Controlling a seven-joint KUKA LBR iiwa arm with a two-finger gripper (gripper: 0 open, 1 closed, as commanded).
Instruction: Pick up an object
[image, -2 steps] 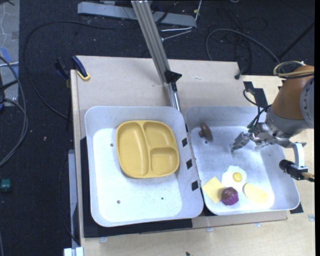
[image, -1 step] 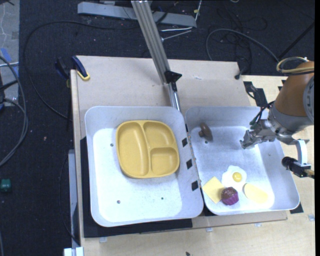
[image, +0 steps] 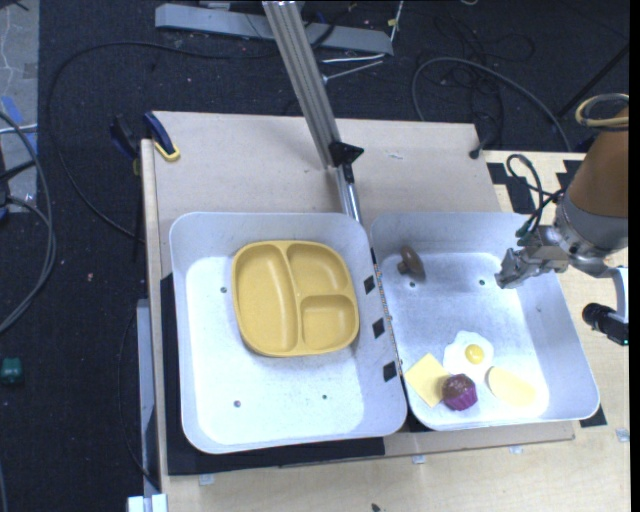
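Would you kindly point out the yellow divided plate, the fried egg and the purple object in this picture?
yellow divided plate (image: 268, 300), camera view, floor of its large left compartment.
fried egg (image: 475, 353), camera view, on its yolk.
purple object (image: 459, 392), camera view, middle of its rounded top.

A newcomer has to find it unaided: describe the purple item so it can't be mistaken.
Look in the right bin, at the cluster along its near edge. The purple item is small, round and dark, beside the yellow cheese slice, below the fried egg; everything around it is yellow or white.
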